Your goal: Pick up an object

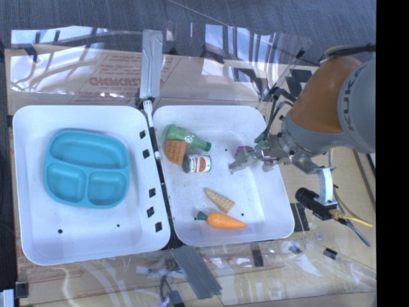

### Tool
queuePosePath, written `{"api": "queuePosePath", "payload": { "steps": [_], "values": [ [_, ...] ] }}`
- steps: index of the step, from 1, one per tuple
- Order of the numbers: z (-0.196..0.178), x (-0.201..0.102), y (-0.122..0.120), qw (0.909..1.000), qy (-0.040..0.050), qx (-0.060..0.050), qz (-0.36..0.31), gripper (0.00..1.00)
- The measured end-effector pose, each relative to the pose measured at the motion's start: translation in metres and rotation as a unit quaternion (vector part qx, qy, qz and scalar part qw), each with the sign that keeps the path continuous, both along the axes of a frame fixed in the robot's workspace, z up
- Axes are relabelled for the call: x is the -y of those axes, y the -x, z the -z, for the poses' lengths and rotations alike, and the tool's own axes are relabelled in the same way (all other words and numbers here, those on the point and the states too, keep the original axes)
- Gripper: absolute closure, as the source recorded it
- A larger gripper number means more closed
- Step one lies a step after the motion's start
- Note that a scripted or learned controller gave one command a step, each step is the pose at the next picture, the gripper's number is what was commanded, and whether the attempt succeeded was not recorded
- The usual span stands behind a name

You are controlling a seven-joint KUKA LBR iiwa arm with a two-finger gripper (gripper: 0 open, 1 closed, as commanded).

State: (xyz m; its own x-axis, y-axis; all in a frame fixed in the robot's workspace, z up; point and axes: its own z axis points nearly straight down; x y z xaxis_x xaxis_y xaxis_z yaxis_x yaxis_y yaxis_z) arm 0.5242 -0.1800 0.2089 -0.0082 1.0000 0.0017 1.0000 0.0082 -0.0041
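In the right bin lie a green bottle, an orange ridged piece, a small can with a red label, a tan cone and an orange carrot. My gripper hangs low over the bin's right half, right of the can and apart from it. A small purplish thing shows right at the gripper's tip; I cannot tell whether it is held.
The left bin holds a blue divided tray. The grey and orange arm reaches in over the right bin's right wall. Clear plastic sheeting and cardboard lie behind the bins.
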Motion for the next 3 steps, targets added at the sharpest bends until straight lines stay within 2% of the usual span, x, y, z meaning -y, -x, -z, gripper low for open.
{"api": "queuePosePath", "payload": {
  "steps": [1,2,3],
  "values": [
    [0.055,-0.062,-0.087,1.0,0.0,-0.001,-0.002,0.0],
    [0.118,-0.087,-0.041,1.0,0.0004,0.0,0.0,0.0],
    [0.108,-0.087,-0.041,1.0,0.0004,-0.001,-0.002,1.0]
  ]
}}
